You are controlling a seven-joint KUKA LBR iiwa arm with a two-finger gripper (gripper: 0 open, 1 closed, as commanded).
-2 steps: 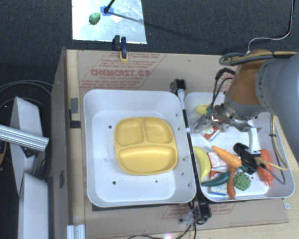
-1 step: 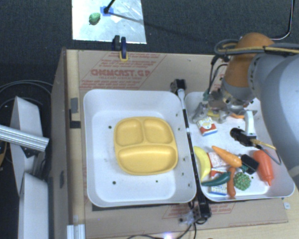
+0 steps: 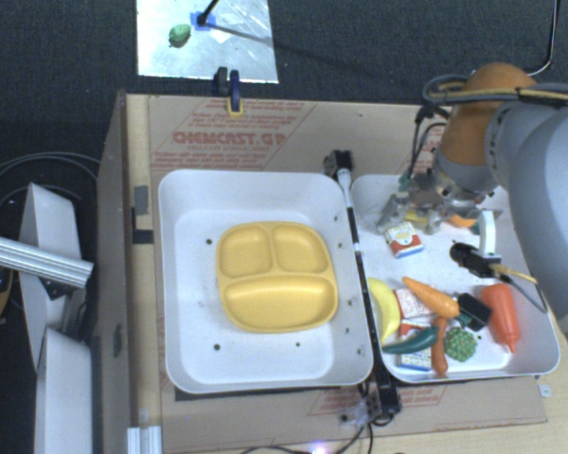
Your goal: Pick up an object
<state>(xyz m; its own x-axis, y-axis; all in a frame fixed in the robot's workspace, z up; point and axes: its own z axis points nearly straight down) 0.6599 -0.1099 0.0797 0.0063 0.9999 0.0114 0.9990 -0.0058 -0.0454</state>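
So nearest the camera, the right bin (image 3: pixel 545 348) has a heap of toy food at its front: a green broccoli-looking piece (image 3: pixel 461 345), a couple of orange carrots (image 3: pixel 432 297), a reddish-orange one (image 3: pixel 503 315) out by the right wall, a yellow banana (image 3: pixel 385 308) against the left wall, plus a few small packets I can't really make out. A bit further back in that same bin sits a little red and white box (image 3: pixel 405 244), on its own. The left bin (image 3: pixel 185 253) holds a yellow divided plate (image 3: pixel 275 276), pretty much centred. Towards the back of the right bin the arm (image 3: pixel 540 159) comes in from the right, and the tool (image 3: pixel 415 206) hangs low just behind the red and white box. Honestly can't tell how the tool is set, too much clutter there. Both bins rest on a cardboard-covered surface (image 3: pixel 237 130).
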